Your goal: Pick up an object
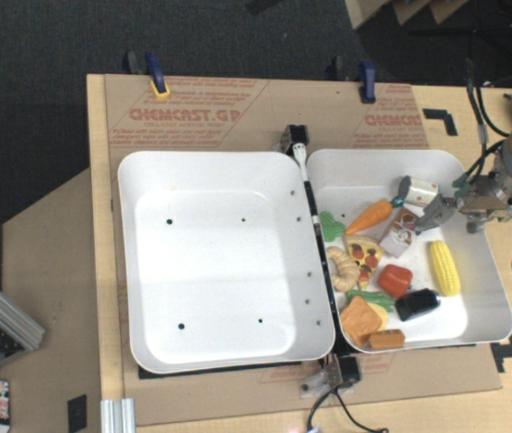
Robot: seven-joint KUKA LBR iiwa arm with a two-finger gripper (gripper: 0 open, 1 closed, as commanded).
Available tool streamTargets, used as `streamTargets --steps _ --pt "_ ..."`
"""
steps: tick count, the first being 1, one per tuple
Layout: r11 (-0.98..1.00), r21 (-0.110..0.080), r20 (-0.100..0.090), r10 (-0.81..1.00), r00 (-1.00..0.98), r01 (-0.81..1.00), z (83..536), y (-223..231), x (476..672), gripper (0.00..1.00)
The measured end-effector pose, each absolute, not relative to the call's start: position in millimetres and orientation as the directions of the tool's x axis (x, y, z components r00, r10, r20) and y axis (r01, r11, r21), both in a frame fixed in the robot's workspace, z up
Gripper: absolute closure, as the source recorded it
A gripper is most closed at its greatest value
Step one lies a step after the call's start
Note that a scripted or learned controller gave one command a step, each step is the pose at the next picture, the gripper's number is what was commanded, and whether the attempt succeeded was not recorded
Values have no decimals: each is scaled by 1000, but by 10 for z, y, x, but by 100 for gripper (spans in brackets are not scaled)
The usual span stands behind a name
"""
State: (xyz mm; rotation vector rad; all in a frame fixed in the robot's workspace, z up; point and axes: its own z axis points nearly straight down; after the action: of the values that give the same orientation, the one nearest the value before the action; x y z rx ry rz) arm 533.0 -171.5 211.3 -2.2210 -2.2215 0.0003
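Dark carpet floor point(76, 25) surrounds a brown paper-covered bench point(238, 115).

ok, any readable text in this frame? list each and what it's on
"CHEMCAST G P" in red, large, on the brown board behind the left bin.
"CHEMCAST" again in red, partly readable, on the same board behind the right bin.
Small red print above both logos: too blurred to read.
Toys in the right bin, such as the corn and carrot: no legible text.
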Motion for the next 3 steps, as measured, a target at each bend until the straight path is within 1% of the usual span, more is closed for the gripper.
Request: streamTargets --steps 1,2,3 --pt "-1 -6 3 1000 1 1000 791 -1458 5119 0" --pt "2 7 -4 1000 -2 1000 855 -1810 5840 0" --pt "-12 -32 0 1000 12 999 831 -1318 6476 0"
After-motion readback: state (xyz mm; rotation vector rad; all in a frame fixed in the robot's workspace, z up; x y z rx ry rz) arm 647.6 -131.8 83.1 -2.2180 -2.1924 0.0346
